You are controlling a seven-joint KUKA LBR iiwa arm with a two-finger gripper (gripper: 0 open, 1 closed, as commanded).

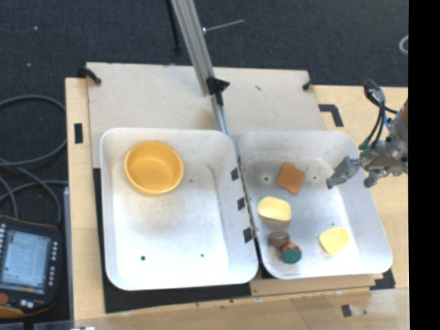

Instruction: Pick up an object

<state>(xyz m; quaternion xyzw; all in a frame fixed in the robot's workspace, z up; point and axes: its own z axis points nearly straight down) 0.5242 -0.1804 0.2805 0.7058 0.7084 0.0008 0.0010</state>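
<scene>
Nothing is seen lifted: every object rests on a bin floor, so the pick is judged wholly undone, with approach, descent, closing and lifting all left. The gripper is found at the right edge of the frame, over the upper right rim of the right bin, and its two fingers are seen spread apart with nothing between them. The nearest candidate, an orange-brown block, lies to the left of the gripper at about the same height in the frame, near but apart. Below it a pale yellow piece is seen at the frame's centre, and a second yellow piece lies lower right, below the gripper. A brown lump and a green and red item sit touching at the lower middle. A yellow bowl is left in the left bin, well apart.
</scene>
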